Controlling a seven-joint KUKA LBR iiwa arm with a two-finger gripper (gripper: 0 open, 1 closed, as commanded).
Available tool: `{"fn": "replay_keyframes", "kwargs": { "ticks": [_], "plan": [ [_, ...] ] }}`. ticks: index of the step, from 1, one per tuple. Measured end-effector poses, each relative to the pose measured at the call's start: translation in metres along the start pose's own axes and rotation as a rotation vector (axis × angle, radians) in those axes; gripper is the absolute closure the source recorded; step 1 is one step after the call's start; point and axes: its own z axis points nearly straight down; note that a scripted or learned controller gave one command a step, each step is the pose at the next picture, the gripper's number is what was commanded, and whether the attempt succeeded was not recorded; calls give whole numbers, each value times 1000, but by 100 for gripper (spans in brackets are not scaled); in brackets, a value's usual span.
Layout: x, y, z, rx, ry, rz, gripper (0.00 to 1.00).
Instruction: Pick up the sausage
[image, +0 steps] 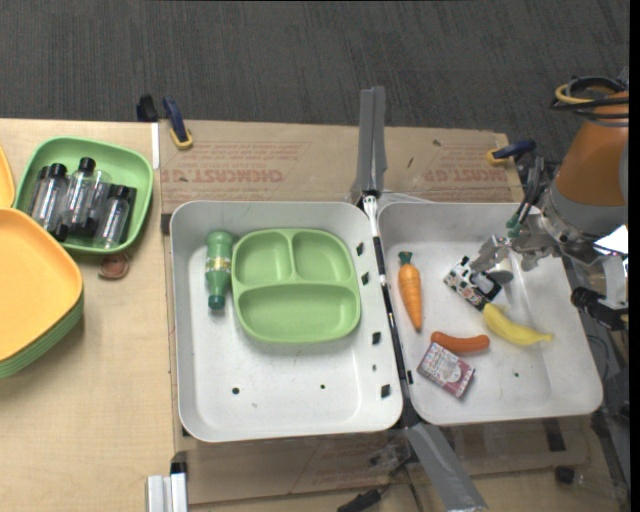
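The sausage (461, 342), a short orange-red link, lies flat in the right bin (560, 390) near its middle. It sits between a pink packet (447, 368) below it and a yellow banana (516, 328) to its right. My gripper (492, 264) hangs over the bin's upper right part, right above a black-and-white patterned item (470, 281). It is about a hand's width up and to the right of the sausage, and not touching it. The arm's orange band (592, 160) rises at the right edge.
A carrot (410, 291) lies along the right bin's left wall. The left bin (200, 390) holds a green divided plate (296, 285) and a green bottle (218, 268). Off to the left stand a green tray of small bottles (85, 195) and stacked orange plates (35, 290).
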Motion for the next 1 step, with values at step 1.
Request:
{"fn": "replay_keyframes", "kwargs": {
  "ticks": [1],
  "plan": [
    [14,-70,37,-1,1,-94,0]
  ]
}}
